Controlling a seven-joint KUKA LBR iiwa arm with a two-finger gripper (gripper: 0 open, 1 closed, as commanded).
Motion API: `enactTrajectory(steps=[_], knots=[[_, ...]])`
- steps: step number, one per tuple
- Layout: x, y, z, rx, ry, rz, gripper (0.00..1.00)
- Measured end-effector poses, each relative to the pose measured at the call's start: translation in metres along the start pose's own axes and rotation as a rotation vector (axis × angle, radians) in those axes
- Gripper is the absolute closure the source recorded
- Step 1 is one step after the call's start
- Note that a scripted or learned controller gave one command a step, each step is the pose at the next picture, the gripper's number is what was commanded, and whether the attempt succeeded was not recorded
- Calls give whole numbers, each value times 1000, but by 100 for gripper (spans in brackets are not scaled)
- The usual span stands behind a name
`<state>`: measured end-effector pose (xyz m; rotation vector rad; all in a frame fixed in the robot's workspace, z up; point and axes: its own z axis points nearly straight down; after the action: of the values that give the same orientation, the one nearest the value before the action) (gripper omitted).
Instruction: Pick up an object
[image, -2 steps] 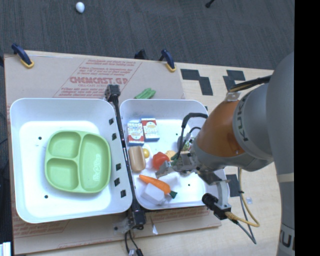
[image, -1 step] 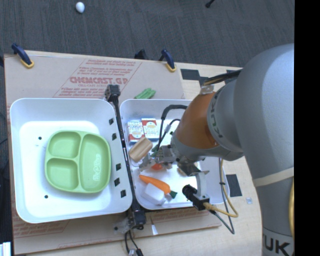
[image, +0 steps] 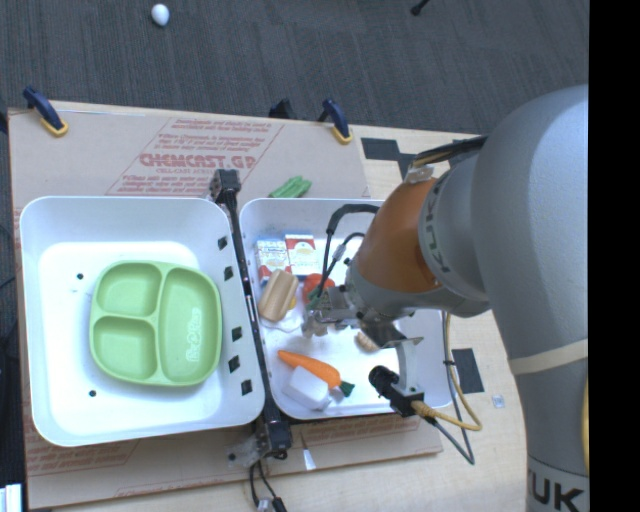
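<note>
Grey arm (image: 520, 270) with orange band, reaching in from the right and bulking over the right bin (image: 420, 385), wrist low among the clutter, presumably lining up a pick. Cardboard sheet (image: 130, 150) under both bins, clamped at its far edge by blue-and-yellow clips (image: 45, 112), likely to keep the base from sliding; red print legible as "CHEMCAST GP", smaller lines too fine to read. Left bin (image: 40, 330) bearing a green divided plate (image: 157, 322), well apart from the arm. Gripper (image: 330, 312) down in the right bin's middle, mostly masked by the wrist; how far open, and whether anything is held, cannot tell. Candidate objects in the right bin: wooden roll (image: 278, 296) just beside the gripper, small printed boxes (image: 285, 252) at the far wall (labels unreadable), toy carrot (image: 312, 368) resting against a white block (image: 305, 390) near the front
</note>
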<state>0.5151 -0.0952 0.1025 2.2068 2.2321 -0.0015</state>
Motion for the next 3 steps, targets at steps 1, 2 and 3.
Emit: enactTrajectory(steps=[1, 2, 3], knots=[[0, 1, -10, -3, -2, -5, 100], [0, 2, -20, -7, -5, -9, 100], [0, 3, -30, -12, -8, -12, 100]])
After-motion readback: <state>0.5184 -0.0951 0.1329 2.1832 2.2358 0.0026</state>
